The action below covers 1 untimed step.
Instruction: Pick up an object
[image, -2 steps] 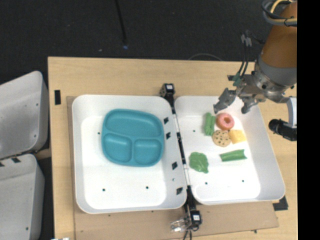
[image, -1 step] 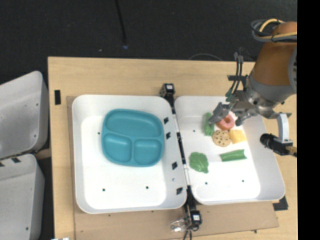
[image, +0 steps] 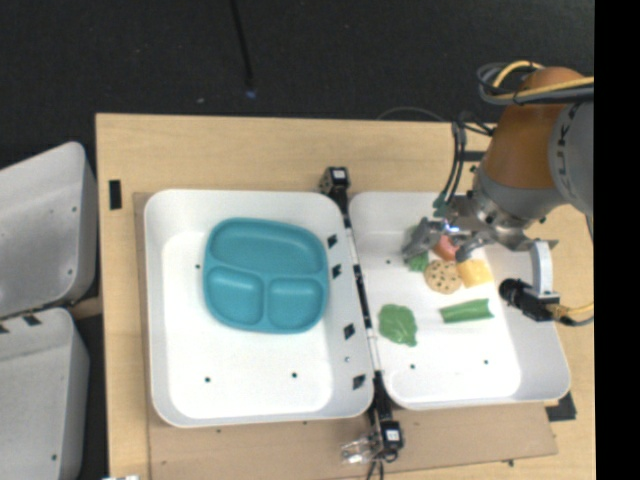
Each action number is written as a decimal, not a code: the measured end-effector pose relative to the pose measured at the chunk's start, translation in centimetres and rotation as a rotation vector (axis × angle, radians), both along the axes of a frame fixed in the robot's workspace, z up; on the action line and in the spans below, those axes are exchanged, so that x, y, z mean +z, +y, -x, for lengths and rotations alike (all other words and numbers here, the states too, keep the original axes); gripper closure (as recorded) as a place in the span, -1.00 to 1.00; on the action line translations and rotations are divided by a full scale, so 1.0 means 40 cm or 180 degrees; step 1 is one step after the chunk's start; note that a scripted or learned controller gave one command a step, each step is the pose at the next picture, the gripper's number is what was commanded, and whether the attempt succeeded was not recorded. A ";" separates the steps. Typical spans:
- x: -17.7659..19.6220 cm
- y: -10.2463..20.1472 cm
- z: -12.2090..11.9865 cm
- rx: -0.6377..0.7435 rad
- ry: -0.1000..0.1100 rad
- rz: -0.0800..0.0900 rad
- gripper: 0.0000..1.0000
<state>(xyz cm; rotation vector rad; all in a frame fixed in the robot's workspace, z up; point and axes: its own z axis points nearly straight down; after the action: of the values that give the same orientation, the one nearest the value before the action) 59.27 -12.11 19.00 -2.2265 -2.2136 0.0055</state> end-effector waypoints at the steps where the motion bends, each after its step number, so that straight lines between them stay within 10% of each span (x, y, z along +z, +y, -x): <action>1: -0.150 -0.022 -0.003 0.0008 -0.0001 0.0003 -1.00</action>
<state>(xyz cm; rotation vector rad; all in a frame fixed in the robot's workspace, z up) 59.40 -13.01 12.99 -2.2242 -2.2170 0.0062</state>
